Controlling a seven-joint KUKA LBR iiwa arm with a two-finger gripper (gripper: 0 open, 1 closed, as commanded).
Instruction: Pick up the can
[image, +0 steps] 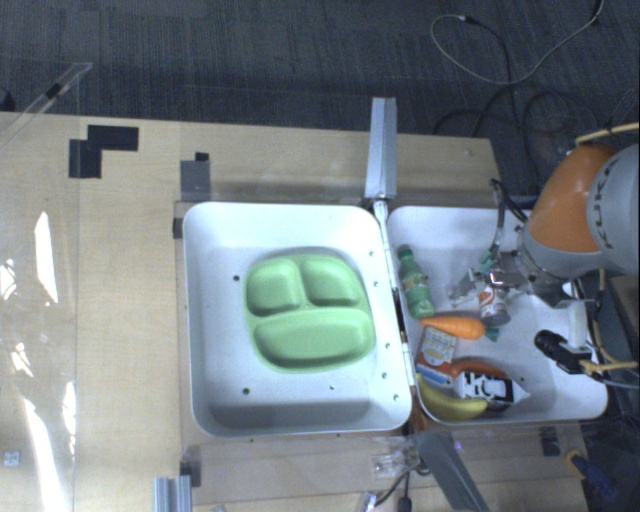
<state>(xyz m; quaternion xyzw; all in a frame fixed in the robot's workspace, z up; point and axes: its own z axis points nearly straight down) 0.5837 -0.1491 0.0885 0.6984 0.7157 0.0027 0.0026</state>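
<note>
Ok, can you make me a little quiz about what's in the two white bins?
1. True or false: the green plate lies in the left bin.
2. Which thing lies nearest the front edge of the right bin? A) green bottle B) banana C) carrot
3. Fill in: the pincer is over the ____ bin.

Key: 1 true. 2 B. 3 right.
</note>
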